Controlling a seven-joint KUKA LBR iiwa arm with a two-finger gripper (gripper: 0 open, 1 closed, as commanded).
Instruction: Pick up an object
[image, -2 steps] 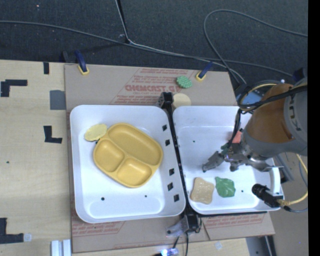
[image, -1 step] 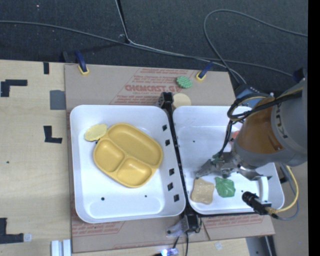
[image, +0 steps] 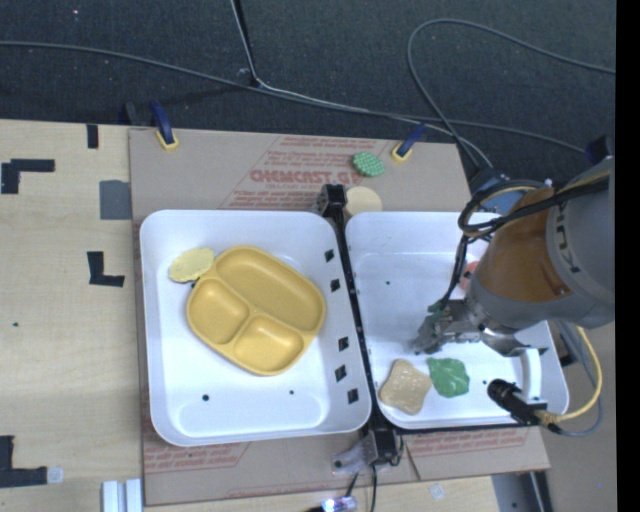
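In the right bin, near its front edge, a crinkly green piece lies just beside a tan, bread-like slab. The gripper hangs just above them; whether it is spread or pinched, I cannot tell. The left bin holds a glossy yellow divided tray touching a pale ridged disc. A green dotted piece sits on cardboard behind.

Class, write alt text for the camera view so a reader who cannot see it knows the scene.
A grey and orange robot arm's gripper hangs low in the right white bin, just above a green object and a tan object. The left white bin holds a yellow divided tray and a pale yellow piece.
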